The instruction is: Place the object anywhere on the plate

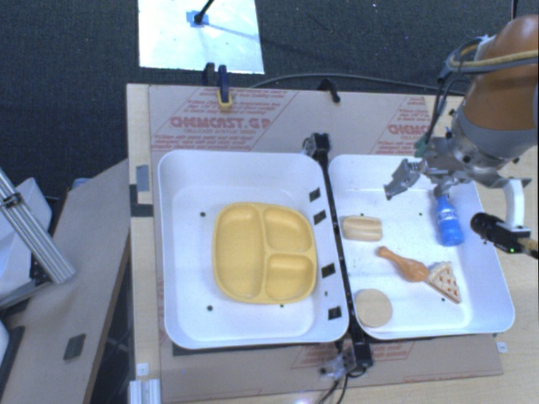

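sectioned plastic plate [263,252]: pale yellow
shallow bins [194,310]: plain white
small bottle [447,222]: bright blue
round cookie [373,306]: tan
toy waffle wedge [445,281]: beige, reddish grid
bread roll [362,227]: light tan
counter [101,225]: light wood

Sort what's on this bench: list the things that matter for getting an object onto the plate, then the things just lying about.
For the job:
yellow divided plate
gripper
blue bottle
hot dog bun
round cookie
wooden spoon
pizza slice

Lying about:
blue and yellow clamp
metal rail
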